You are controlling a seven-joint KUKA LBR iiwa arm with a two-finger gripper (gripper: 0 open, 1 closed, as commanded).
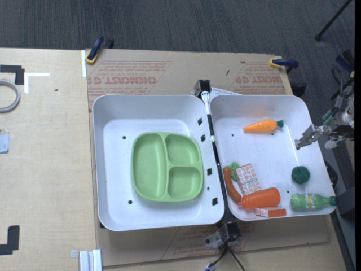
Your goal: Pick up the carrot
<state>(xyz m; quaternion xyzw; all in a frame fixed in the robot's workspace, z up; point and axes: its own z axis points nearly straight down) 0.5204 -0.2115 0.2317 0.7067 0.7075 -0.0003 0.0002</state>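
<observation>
- Pale wooden worktop [45, 168] with a brown cardboard sheet [169, 72], over dark grey carpet [169, 10].
- Small orange plastic carrot [263, 126] lies near the right white bin's [265, 109] far edge.
- Metal pincer [307, 137] hovers at that bin's right edge; its grip state cannot be told.

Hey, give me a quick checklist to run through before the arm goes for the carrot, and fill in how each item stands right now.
1. Carrot located: the carrot lies near the far end of the right bin. Ok.
2. Carrot free of clutter: nothing touches it; bare floor surrounds it. Ok.
3. Gripper position: the gripper sits at the bin's right rim, beside the carrot and apart from it. Not ok yet.
4. Gripper open for the grasp: too small to judge. Cannot tell.
5. Look-alike risk: a larger orange item lies at the near end, beside a patterned box. Ok, well apart.
</observation>
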